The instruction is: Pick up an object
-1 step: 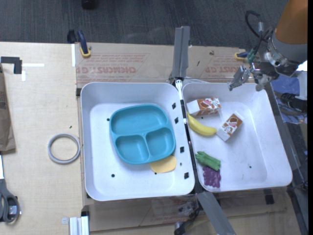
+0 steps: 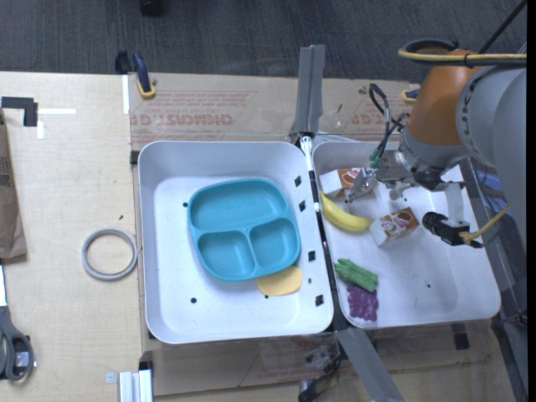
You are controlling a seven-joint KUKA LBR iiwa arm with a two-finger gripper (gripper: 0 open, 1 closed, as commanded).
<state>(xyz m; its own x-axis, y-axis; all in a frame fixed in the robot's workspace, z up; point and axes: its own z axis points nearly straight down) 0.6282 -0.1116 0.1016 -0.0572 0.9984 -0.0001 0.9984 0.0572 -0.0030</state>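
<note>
Tabletop (image 2: 75,182) with two bins; tool (image 2: 362,184) sits just above the banana (image 2: 342,214), grip state hard to tell.

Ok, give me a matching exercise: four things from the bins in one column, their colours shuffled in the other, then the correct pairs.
Things:
1. divided plate
2. banana
3. grapes
4. leafy vegetable

Colours:
A. purple
B. green
C. blue
D. yellow

Pairs: 1-C, 2-D, 3-A, 4-B. The plate lies in the left bin; the other three lie in the right bin.
</note>
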